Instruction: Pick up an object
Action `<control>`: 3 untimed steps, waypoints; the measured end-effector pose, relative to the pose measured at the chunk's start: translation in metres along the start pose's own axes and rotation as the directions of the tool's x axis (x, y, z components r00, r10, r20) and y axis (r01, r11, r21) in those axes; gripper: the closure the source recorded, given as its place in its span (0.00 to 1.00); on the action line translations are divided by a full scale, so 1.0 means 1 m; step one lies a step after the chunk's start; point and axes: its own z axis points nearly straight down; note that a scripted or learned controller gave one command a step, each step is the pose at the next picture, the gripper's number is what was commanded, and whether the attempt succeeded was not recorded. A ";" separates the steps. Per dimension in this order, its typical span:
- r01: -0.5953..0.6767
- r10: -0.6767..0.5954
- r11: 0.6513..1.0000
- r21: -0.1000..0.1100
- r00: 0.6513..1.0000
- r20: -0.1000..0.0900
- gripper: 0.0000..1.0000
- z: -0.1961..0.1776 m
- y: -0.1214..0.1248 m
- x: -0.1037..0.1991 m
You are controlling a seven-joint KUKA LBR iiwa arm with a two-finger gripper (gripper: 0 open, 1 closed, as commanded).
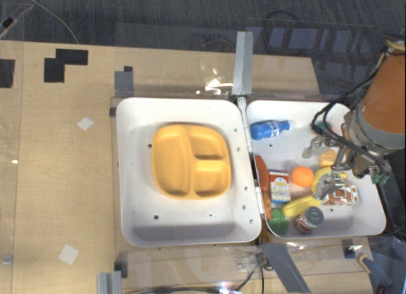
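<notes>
The gripper (pixel 325 173) hangs low in the right bin (pixel 374 223), its finger spread impossible to tell, over a banana (pixel 299 206) beside an orange ball (pixel 302 176)

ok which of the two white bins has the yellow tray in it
The left bin. It holds the yellow divided tray; the right bin holds a pile of small items, including a blue bottle and an orange ball.

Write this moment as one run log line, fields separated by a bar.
arm: over right bin | gripper: low among the items, near orange ball and banana | left bin: yellow tray
</notes>
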 end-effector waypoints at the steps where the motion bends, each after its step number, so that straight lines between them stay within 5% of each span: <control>1: -0.171 0.171 0.985 -0.001 0.985 -0.010 0.00 0.129 -0.009 0.005; 2: -0.138 0.138 0.990 0.000 0.990 0.000 0.00 0.113 -0.001 0.002; 3: 0.089 -0.089 0.996 0.001 0.996 0.006 0.00 -0.013 -0.011 -0.026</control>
